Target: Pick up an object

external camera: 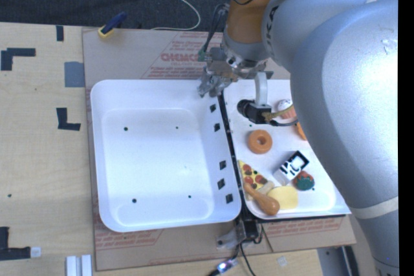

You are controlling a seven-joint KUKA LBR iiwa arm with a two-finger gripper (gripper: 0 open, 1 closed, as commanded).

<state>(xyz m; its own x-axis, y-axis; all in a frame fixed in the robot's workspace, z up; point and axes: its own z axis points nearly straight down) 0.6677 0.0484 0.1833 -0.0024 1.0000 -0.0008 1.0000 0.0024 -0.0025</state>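
My gripper (211,86) hangs over the far end of the divider between the two bins, just above the rims. The right bin (323,203) holds several small toys. Among them are a brown donut (260,141), a black and white box (291,167), a pizza slice (251,176), a red and green strawberry (305,181), a yellow piece (285,197) and a brown drumstick (265,204). A pink and white toy (285,110) and an orange piece (301,131) lie partly under the arm. All of these lie apart from the gripper.
The left bin (103,139) stands beside the right one on a cardboard sheet (149,55). A yellow and blue item (111,24) lies at the sheet's far left corner. The big grey arm (349,87) covers the right bin's far right side.
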